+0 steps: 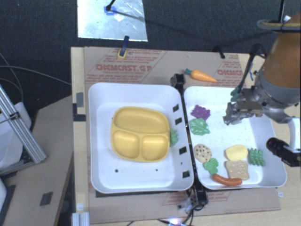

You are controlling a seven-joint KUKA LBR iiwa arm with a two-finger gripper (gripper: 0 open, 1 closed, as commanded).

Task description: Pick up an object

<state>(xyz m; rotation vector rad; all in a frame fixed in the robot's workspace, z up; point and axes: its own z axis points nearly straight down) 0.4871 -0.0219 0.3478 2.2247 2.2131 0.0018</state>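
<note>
My gripper (233, 116) hangs over the upper right part of the right bin (268, 140), above bare white floor. Nothing shows between its fingers. To its left lie purple grapes (201, 111) and a green leafy piece (199, 126). Lower in the bin sit a cookie (202, 152), a small green piece (211, 165), a red sausage (226, 180), a slice of toast (237, 169), a yellow chip-like piece (236, 152) and a green ridged piece (256, 157).
The left bin (101, 126) holds a yellow divided tray (140, 133) with a green piece (173, 137) at its right edge. A carrot (200, 75) lies on the cardboard behind the bins. A foil sheet (111, 13) lies at the back.
</note>
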